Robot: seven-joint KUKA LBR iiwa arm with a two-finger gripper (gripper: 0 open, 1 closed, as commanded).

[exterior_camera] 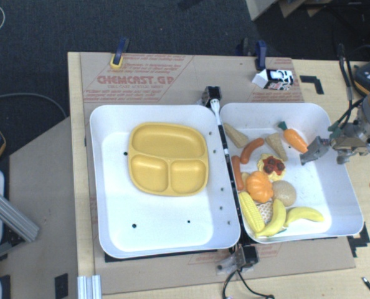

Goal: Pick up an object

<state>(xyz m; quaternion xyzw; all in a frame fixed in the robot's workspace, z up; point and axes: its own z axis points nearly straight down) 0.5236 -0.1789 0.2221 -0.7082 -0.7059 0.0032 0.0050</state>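
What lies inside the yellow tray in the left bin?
The yellow tray holds nothing in its three hollows. It lies flat in the left bin, covering the floor beneath it.

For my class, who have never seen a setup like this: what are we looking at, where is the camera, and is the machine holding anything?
One camera looks down at a slant on a bench with two shallow white bins. The left bin holds a yellow divided plate. The right bin holds toy food: a carrot, a sausage, a small pumpkin, corn and bananas, piled toward its left side. The machine is a robot arm reaching in from the right; its gripper sits over the right bin near the carrot. Nothing shows between its fingers, so it holds nothing visible.
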